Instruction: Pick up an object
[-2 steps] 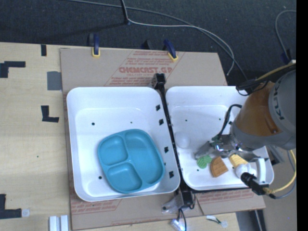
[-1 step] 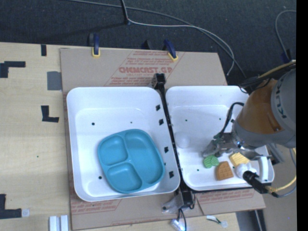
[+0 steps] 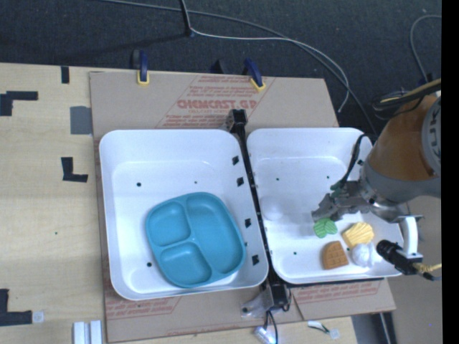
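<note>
In the right bin [image 3: 301, 149] lie a small green object [image 3: 325, 228], a yellow ridged piece [image 3: 358, 233], a tan waffle-like piece [image 3: 334, 255] and a white lump [image 3: 361, 255], all near its front right corner. My gripper [image 3: 331, 206] hangs low over the bin, its dark tips just above and touching the upper edge of the green object. The grey arm with its orange band [image 3: 405, 145] comes in from the right and covers the bin's right wall.
The left bin [image 3: 122, 156] holds a blue divided plate [image 3: 193, 239]. A black clip divider [image 3: 247, 192] runs between the bins. Cardboard lies under both bins, with clamps at its far edge. Cables cross the dark floor behind.
</note>
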